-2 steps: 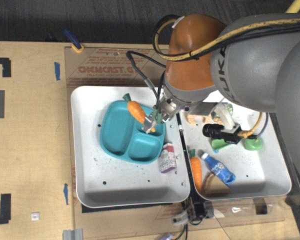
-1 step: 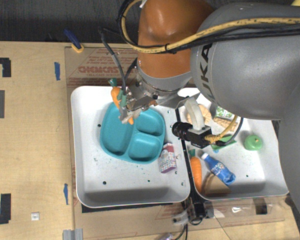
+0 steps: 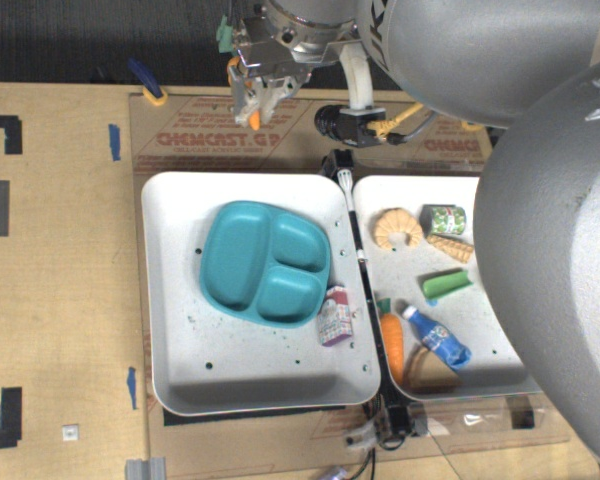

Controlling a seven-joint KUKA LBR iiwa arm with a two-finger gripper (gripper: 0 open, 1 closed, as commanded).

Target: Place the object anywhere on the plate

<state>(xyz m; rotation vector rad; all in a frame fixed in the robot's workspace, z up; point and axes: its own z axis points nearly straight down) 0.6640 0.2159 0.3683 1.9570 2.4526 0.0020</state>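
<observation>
A teal plate (image 3: 242, 258) with three compartments lies in the left bin (image 3: 175, 298), nothing on it. My gripper (image 3: 253, 116) hangs high up and shows above the bin's far rim, against the cardboard, up and slightly left of the plate. Its fingers point down and are pinched on a small orange object (image 3: 254, 121) that pokes out at their tips.
A small white and pink bottle (image 3: 333, 318) lies in the left bin by the plate's right corner. The right bin (image 3: 500, 363) holds a tan pastry-like toy (image 3: 397, 228), a green can (image 3: 443, 218), a green block (image 3: 446, 284), a carrot (image 3: 392, 338) and a blue bottle (image 3: 435, 336).
</observation>
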